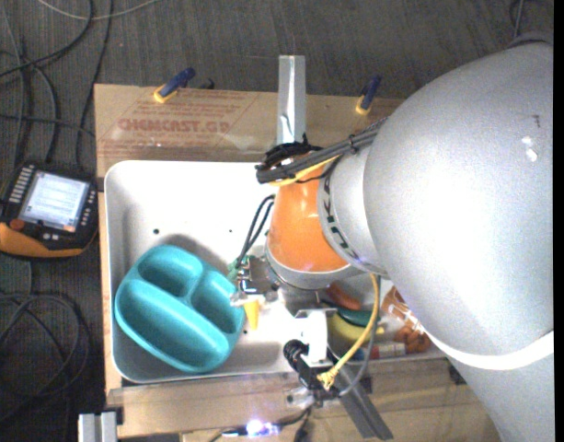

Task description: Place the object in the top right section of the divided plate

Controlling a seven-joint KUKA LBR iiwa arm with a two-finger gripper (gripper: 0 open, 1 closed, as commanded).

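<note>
The teal divided plate (176,309) lies tilted in the left bin (134,201), its sections bare as far as I can see, so the placing looks undone. A small yellow object (252,313) sits at the plate's three o'clock rim, just below the tool (249,284), and I cannot tell whether it is gripped.

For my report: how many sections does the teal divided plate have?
3. The teal divided plate in the left bin has one large section at lower left and two smaller ones at upper right.
</note>
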